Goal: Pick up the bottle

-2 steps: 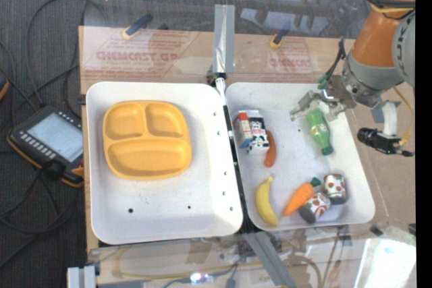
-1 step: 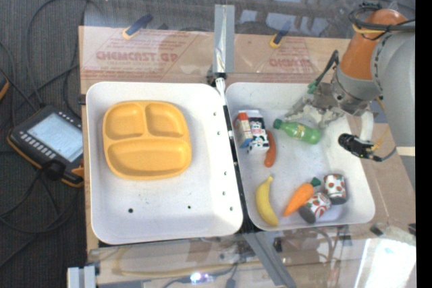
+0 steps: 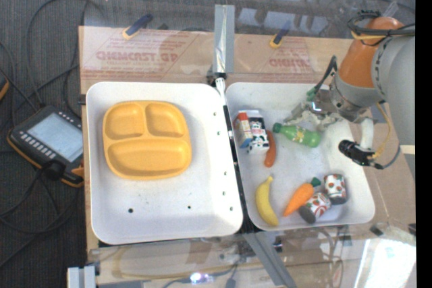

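1. Approach step: the claw (image 3: 312,112) hangs over the right bin (image 3: 364,212), right at the green bottle (image 3: 298,135).
2. The bottle lies on its side near the bin's middle, beside the small carton (image 3: 250,131) and a red chilli (image 3: 270,152).
3. Claw's opening? Can't tell; it's a blur of metal, and I see no grip on the bottle.
4. Next, I'd say: drop squarely across the bottle's body and close.

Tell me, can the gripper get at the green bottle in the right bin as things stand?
Probably yes. The gripper sits right above the bottle, which lies on its side on bare bin floor. The hot dog is nearest, by the cap end, apart from the body.
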{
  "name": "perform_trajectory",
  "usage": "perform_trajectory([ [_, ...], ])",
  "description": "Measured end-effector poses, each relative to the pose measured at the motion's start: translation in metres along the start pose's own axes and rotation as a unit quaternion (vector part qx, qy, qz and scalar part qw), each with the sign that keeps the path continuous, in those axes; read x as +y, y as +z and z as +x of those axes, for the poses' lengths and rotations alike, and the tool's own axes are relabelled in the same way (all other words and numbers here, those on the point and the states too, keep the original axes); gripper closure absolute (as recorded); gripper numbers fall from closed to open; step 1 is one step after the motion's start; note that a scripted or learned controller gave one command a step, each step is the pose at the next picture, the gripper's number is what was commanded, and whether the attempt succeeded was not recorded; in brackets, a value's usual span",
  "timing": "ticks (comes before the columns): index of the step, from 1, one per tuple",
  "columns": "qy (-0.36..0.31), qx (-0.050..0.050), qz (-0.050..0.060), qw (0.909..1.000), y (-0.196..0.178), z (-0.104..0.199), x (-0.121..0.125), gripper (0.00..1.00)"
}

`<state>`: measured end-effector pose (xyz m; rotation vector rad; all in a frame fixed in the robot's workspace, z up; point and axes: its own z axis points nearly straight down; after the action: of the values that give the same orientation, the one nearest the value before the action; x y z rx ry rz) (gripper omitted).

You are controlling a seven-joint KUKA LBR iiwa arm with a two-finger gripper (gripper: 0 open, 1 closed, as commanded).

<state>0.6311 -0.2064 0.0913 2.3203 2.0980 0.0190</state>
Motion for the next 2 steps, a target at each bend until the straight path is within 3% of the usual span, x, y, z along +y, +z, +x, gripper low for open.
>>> perform_trajectory([
  [1, 0.011, -0.003, 0.002, 0.9999, 0.0017, 0.0070, -0.0226, 0.00],
  [2, 0.012, -0.003, 0.004, 0.9999, -0.0045, 0.0070, -0.0226, 1.00],
])
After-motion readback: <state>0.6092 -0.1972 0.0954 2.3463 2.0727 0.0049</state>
